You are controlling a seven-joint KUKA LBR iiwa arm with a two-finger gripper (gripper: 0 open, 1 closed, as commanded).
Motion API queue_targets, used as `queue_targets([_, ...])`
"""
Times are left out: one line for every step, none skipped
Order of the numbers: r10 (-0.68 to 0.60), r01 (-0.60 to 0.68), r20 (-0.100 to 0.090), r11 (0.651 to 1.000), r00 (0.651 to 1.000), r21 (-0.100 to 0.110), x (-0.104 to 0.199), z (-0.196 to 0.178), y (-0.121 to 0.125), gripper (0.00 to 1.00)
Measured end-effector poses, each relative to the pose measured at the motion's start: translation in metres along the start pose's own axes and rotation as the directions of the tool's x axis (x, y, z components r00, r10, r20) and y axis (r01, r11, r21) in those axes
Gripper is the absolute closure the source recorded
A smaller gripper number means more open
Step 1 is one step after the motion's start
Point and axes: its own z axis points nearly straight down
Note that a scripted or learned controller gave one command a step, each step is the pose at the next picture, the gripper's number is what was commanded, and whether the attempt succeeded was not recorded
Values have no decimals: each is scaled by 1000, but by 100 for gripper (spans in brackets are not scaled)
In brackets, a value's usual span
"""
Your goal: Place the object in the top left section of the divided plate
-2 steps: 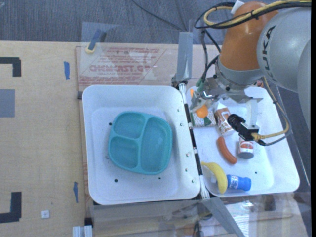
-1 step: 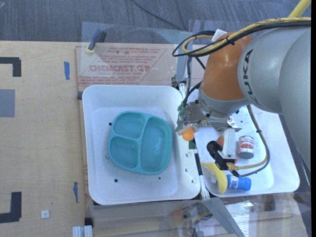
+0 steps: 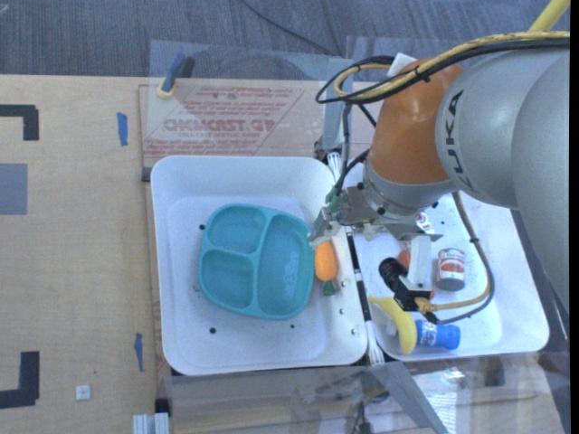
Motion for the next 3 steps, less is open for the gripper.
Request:
queue_targets([25,-25,1,1000,1000,-4,0,-43,-2,0])
queue_targets([148,-148,0,989,989,-1,134,79,4,0])
queue_targets([416,-416,1,909,909,-2,142,6,33,0])
